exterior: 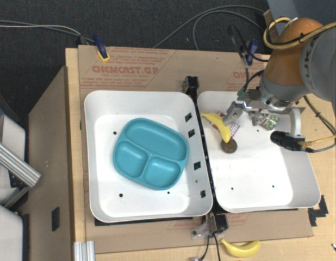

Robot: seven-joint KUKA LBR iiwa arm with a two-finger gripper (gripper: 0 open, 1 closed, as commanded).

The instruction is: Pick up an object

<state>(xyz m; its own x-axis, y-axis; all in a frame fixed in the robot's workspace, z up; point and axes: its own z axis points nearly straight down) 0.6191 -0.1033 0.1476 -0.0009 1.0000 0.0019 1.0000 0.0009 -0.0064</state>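
Observation:
My gripper (248, 116) hangs over the back of the right bin (266, 189), with its fingers spread apart and nothing between them. Its left finger (231, 113) is just right of a yellow banana (216, 124) that lies slantwise by the bin's left wall. At the banana's lower end sits a small brown round object (229, 146). A small pale packet (234, 128) lies between the banana and that finger. A blue divided plate (150, 153) rests in the middle of the left bin (103, 194).
A second banana (242, 247) lies outside the bins at the bench's front edge. Black clips (191, 84) hold the wall shared by the bins. Cables run across the dark floor behind the bench.

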